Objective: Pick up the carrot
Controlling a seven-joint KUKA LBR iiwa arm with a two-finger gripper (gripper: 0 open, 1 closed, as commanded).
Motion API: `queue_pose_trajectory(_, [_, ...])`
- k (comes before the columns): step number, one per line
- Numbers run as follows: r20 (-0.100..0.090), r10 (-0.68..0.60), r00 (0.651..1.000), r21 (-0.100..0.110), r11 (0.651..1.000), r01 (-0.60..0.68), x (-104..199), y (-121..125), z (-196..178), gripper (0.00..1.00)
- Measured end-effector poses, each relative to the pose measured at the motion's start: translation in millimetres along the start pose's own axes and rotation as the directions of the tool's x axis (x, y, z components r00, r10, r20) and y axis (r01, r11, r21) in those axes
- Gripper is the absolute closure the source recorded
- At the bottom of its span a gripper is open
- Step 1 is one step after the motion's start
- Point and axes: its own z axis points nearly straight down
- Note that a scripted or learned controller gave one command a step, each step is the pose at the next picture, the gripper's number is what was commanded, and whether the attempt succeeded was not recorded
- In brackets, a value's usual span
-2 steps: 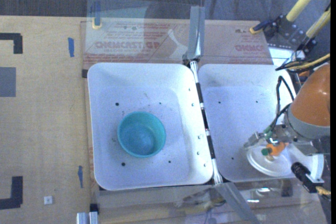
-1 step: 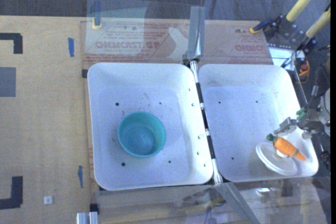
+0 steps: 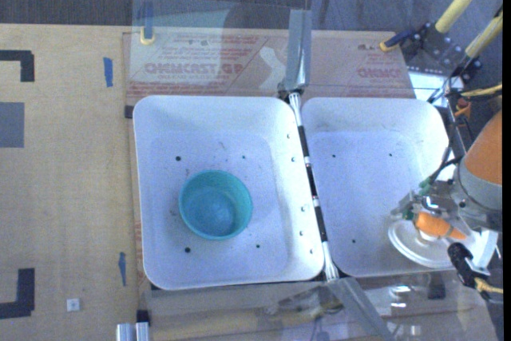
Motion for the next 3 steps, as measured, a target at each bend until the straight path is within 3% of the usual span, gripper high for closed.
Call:
queue_pose_trajectory(1, [0.001,0.004,1.000,-0.005,1.000,-0.004,-2,1,-11,1.00])
queue_pose_trajectory(2, [0.006,0.085,0.996,0.007,0.996,-0.085,63,49,-92,1.00])
queue_pose_trajectory(3, [0.006,0.085,0.996,0.007,0.996,-0.085,63,49,-92,0.00])
